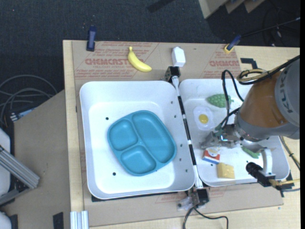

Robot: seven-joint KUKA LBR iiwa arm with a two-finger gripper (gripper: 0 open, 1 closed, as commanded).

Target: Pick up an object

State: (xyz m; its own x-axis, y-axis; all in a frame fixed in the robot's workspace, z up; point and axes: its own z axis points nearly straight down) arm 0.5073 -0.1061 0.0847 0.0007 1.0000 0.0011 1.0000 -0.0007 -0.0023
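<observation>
Our gripper [214, 138] hangs low in the right bin [281, 168], and we cannot tell its state from here. Just below it lie a small red-and-white carton [212, 155] and a yellow cheese wedge [226, 171], with a fried egg [203, 118] and green peas [218, 99] further up, and a blue divided plate [140, 142] in the left bin [95, 128]. To pick well, we should centre over one piece, likely the carton, and descend straight so nothing gets nudged aside.

Cardboard-topped bench [71, 128], two white bins [95, 109] side by side on it, toy banana [138, 61] and small white block [178, 56] near its far edge
</observation>
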